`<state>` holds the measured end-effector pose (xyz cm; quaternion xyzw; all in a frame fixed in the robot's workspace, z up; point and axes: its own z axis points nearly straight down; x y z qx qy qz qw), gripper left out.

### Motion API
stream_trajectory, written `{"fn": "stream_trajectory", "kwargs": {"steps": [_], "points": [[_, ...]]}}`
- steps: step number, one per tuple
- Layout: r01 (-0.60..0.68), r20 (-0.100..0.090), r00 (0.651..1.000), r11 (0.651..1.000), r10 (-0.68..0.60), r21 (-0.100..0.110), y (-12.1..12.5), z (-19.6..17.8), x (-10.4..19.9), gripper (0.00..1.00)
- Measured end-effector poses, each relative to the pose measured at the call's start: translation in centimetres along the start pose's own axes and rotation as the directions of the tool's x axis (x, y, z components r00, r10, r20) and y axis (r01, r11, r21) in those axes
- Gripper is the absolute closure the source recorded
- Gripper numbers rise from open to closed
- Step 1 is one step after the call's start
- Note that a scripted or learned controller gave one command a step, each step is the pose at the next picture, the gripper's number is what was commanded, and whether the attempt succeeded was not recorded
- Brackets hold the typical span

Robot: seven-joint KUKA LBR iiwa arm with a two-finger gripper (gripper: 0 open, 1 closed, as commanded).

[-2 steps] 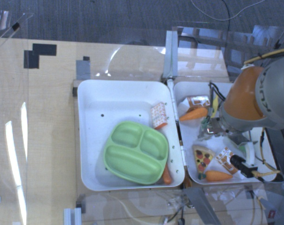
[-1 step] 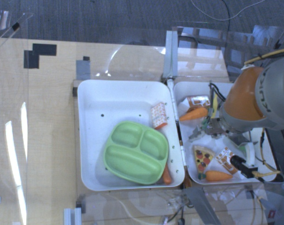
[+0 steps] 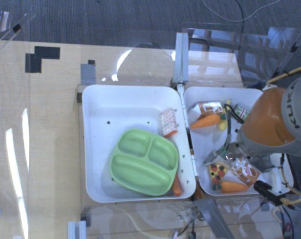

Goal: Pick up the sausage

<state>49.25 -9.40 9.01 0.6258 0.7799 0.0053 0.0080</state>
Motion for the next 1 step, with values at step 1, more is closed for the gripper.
{"fn": "stream_trajectory", "kwargs": {"steps": [1], "points": [[0.001,0.001,1.0,1.0,-0.001,-0.007,0.3,-1.15,0.02,1.0]]}}
